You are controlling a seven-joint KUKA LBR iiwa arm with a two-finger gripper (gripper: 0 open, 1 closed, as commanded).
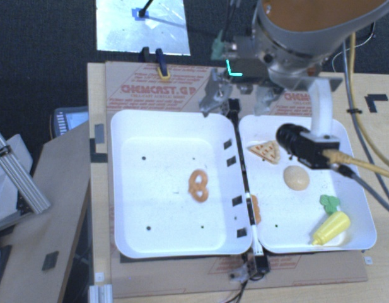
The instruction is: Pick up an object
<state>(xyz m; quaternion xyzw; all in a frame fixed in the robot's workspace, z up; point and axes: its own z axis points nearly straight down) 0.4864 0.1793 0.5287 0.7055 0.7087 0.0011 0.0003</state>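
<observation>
My gripper (241, 100) hangs above the back rim where the two bins meet. Its fingers (215, 98) stand spread apart and open, with nothing between them. An orange pretzel (198, 185) lies near the middle of the left bin (137, 188). The right bin (358, 232) holds a tan triangular waffle piece (265, 151), a beige egg-shaped ball (296, 178), a small green piece (328, 202) and a yellow corn-like piece (331, 227). A small orange piece (255, 208) lies against the divider on the right bin's side.
A black cylinder with a yellow cable (302, 146) hangs from the arm over the back of the right bin. Black clips (232, 161) line the divider between the bins. A shiny metal plate (142, 17) lies behind the bench.
</observation>
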